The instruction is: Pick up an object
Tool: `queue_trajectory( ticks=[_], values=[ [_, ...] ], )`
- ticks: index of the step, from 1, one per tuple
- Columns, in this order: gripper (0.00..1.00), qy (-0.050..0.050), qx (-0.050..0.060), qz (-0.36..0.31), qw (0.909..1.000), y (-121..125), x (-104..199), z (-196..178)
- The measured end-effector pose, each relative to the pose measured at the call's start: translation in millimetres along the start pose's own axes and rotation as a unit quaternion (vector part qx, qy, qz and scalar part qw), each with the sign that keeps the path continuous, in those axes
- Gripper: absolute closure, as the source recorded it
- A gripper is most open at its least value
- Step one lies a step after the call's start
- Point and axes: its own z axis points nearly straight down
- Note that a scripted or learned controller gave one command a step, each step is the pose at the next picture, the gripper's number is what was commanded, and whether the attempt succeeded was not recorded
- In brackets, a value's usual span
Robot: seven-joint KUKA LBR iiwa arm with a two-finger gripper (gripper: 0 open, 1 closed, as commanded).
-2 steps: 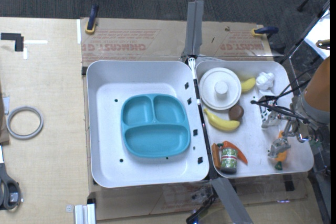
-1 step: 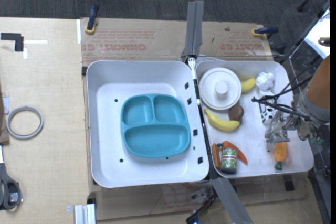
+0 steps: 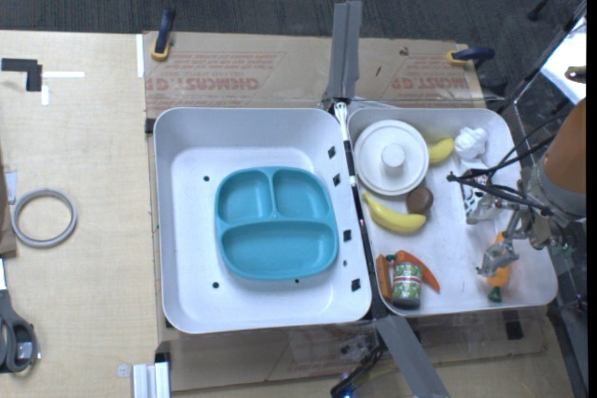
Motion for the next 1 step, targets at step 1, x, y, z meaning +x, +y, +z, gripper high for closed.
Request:
queue_trajectory(
  ticks=[1],
  values=[
    [1.0,-0.002,0.0,-0.001,1.0,0.7,-1.5,-9.4]
  ],
)
